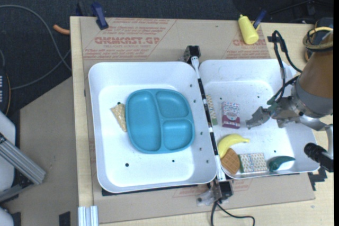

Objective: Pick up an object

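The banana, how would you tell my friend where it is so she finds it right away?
Look at the right-hand white bin, the one the grey arm reaches into. Go to its front left corner, beside the divider between the two bins. The banana lies there, just above a round tan cookie; it is the only curved, bright yellow thing in that bin.

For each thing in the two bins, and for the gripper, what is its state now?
blue divided plate: flat in the left bin, compartments bare.
cracker: lying against the plate's left edge.
banana: lying in the right bin, not gripped.
small packet: lying flat, left of the gripper.
boxed snack: lying near the front wall.
gripper: over the right bin, holding nothing visible.
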`<act>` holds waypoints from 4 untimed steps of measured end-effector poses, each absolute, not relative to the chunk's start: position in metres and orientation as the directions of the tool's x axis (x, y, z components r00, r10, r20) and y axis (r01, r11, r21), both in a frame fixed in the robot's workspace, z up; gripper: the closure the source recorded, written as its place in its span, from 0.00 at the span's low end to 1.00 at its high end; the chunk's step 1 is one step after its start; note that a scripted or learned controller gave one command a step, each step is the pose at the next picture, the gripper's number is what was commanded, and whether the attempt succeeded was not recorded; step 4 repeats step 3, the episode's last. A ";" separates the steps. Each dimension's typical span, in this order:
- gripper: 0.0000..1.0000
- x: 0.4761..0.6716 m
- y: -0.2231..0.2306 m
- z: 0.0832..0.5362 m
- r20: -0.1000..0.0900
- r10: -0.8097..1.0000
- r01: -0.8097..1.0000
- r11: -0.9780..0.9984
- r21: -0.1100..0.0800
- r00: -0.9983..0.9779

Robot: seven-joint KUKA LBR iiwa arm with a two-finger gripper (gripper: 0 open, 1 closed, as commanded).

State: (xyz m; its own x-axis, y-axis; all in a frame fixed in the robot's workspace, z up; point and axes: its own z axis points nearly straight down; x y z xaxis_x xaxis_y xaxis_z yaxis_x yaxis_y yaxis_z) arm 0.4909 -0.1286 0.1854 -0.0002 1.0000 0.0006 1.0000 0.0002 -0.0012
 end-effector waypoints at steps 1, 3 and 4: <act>0.00 0.583 -0.095 0.084 0.000 1.000 1.000 0.001 0.001 -0.001; 1.00 0.579 -0.029 0.185 0.001 1.000 1.000 0.001 0.001 -0.001; 1.00 0.579 -0.029 0.185 0.001 1.000 1.000 0.001 0.001 -0.001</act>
